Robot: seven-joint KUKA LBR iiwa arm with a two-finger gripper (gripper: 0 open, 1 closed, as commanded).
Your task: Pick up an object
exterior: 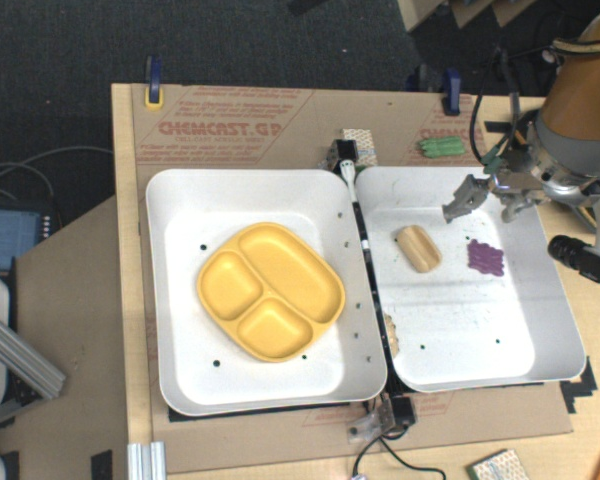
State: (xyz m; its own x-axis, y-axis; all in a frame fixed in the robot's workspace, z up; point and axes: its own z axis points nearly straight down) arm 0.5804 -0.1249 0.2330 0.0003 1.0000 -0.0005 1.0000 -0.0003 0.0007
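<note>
In the right bin point(540, 358) lie a tan, loaf-shaped object point(418, 248) near its left side and a small purple cluster point(486, 258) to the right of it. My gripper point(485, 202) hovers over the far part of this bin, above and a little behind both objects. It is open, with nothing between its fingers point(461, 201). The left bin point(170, 268) holds a yellow divided plate point(270, 290).
A small green object point(441, 148) lies on the bench behind the right bin. Blue clamps point(155, 80) point(451, 90) stand at the bench's far edge. A black fitting point(346, 154) sits between the bins at the back. The arm's grey and orange body point(580, 118) fills the upper right.
</note>
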